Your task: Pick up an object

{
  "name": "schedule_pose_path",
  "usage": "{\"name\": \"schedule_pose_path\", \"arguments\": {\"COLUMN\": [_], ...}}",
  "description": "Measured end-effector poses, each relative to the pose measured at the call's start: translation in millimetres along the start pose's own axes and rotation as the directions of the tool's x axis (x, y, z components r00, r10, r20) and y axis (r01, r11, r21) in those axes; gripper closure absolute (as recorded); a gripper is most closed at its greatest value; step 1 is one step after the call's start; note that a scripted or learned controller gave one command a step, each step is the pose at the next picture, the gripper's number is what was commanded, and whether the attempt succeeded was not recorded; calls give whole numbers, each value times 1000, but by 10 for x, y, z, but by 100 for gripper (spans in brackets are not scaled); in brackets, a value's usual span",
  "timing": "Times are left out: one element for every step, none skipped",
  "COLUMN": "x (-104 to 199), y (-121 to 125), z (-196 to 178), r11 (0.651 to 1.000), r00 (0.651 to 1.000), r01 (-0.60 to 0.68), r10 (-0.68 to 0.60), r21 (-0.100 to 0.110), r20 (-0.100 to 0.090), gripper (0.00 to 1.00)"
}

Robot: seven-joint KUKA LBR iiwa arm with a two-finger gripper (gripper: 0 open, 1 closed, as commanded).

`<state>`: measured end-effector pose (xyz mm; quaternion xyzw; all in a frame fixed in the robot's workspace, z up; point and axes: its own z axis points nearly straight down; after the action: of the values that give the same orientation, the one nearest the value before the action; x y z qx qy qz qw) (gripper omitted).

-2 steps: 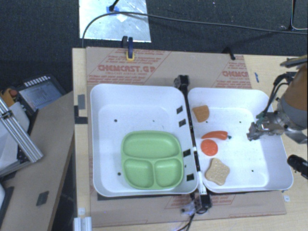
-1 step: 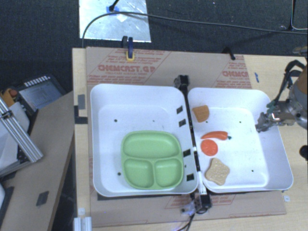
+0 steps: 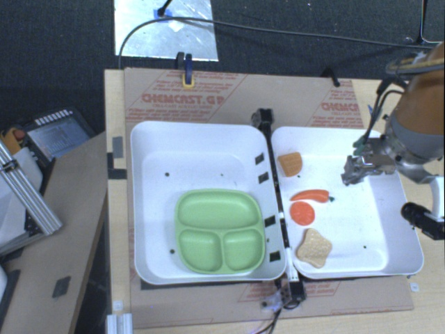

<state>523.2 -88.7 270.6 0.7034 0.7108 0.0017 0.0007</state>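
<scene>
From where I stand, the bench carries two white bins side by side, and I take the right bin (image 3: 400, 252) as my landmark. The arm (image 3: 421, 117) comes in over its far right corner, grey with an orange part above the wrist. Its gripper (image 3: 350, 175) hangs over the upper right part of this bin, pointing toward the bin's middle. Nothing sits between its tips, but they are small and dark against the white floor, so I cannot tell how the gripper is set.

Four small things lie in the left half of the right bin, all well apart from the gripper. An orange-brown piece (image 3: 290, 163) is near the bin's far left corner. Closer to me there is a red chili pepper (image 3: 310, 196), lying almost level, and just beside it, on the near side, a red round slice (image 3: 302, 214); the two seem to touch or nearly touch. Near the front left corner of the bin lies a tan piece like bread (image 3: 314, 248).

To the left of the right bin, the left bin (image 3: 156, 152) holds a green divided plate (image 3: 220, 229) in its near part, with three compartments.
</scene>
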Motion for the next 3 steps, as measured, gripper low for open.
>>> {"name": "schedule_pose_path", "arguments": {"x": [428,895,1491], "y": [109,271,452], "z": [22,12,107], "r11": [1000,1000,1000], "r00": [1000,1000,1000], "r01": [-2,-2,-1], "r10": [2,2,1], "r21": [0,0,1], "r20": [1,1,0], "gripper": [100,100,100]}}
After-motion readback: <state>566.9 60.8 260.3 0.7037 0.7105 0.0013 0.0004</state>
